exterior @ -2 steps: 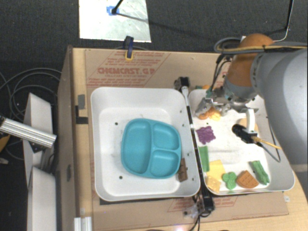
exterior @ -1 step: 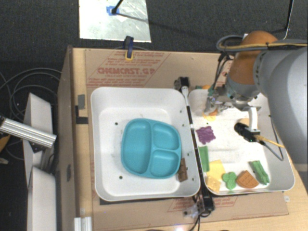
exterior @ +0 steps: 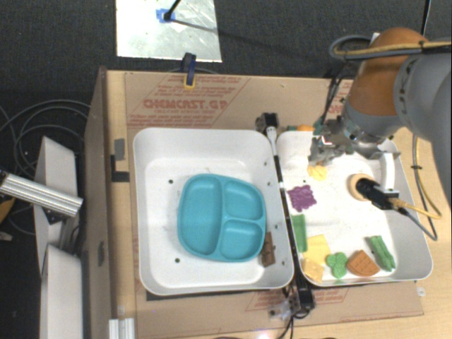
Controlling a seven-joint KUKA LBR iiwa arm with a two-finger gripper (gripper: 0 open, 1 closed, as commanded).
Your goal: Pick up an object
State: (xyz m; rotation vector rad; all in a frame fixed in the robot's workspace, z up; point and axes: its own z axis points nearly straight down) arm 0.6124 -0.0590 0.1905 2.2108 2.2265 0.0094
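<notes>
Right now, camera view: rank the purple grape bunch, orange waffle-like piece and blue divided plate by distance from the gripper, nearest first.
1. Purple grape bunch, right bin, just below the gripper.
2. Blue divided plate, left bin.
3. Orange waffle-like piece, right bin's near edge.

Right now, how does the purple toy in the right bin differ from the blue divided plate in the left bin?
The purple toy is small and lumpy with a ragged outline; the blue divided plate is far larger, smooth and split into three compartments. The toy lies among other small pieces in the right bin, while the plate takes up the middle of the left bin, with a small brown object at its edge. Both rest flat on a white bin floor, apart from the claw.
</notes>
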